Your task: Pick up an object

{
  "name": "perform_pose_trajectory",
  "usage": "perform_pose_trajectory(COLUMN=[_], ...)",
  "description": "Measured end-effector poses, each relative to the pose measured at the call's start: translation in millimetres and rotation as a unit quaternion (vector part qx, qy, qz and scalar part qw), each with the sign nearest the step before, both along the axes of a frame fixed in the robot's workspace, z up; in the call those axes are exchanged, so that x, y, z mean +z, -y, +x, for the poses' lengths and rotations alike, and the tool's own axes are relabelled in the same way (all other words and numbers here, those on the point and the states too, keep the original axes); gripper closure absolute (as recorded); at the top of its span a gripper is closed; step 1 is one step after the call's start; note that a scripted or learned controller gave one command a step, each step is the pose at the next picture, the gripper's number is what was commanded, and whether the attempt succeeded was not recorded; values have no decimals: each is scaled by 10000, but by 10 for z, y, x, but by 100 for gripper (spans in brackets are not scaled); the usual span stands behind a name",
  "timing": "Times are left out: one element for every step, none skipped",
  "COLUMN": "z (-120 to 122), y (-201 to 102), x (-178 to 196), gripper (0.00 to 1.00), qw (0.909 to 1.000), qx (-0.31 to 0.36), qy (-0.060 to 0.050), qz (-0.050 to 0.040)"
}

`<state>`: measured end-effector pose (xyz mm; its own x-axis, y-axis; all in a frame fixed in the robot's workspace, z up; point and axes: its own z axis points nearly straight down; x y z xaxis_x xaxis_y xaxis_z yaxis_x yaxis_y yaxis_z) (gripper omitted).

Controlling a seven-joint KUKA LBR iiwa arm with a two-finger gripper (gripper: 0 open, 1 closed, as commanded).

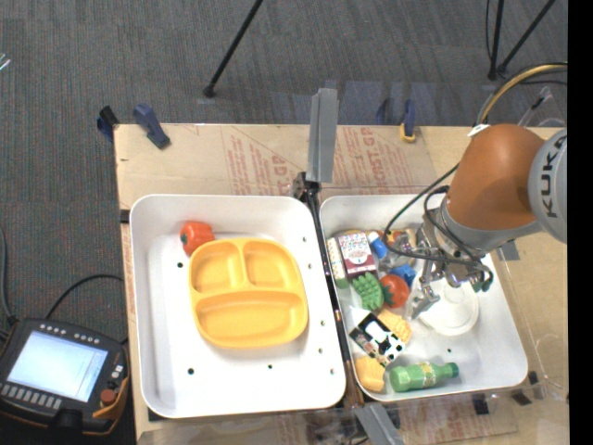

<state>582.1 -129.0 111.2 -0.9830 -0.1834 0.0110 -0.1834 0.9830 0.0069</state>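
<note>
A yellow divided tray lies in the left bin, with a red pepper-like toy touching its upper-left corner. A teach pendant sits on the grey carpet at lower left. Blue clamps grip the bench's back edge.

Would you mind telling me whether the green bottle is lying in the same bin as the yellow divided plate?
No, the green bottle lies in the right bin, while the yellow plate sits in the left bin.

Two white bins, one yellow tray, one green bottle, and perhaps two red tomatoes.
</note>
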Motion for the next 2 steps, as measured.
perform_pose_trajectory(z=[99, 161], y=[47, -265], x=[-245, -209], gripper=[0, 0], qw=[9996, 9985], qx=[-260, -526], qy=[52, 70], qz=[-12, -139])
